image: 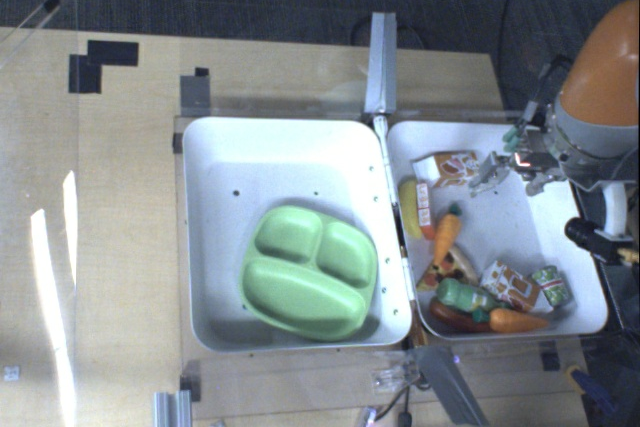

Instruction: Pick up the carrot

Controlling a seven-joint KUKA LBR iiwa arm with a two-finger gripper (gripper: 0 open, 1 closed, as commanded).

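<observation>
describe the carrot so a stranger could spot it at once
Look in the right bin, the one crowded with small items, not the one with the green tray. The carrot lies near that bin's left wall, just right of a yellow banana. It is a plain orange taper with a green top; a second orange piece lies by the bin's near edge.

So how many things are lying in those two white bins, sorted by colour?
Green: 3 – divided plate, bottle, small packet
Orange: 2 – carrot, second carrot
Yellow: 1 – banana
Red and white: 2 – packet, carton
Dark red: 1 – item, too hidden to name
Total: 9
</observation>
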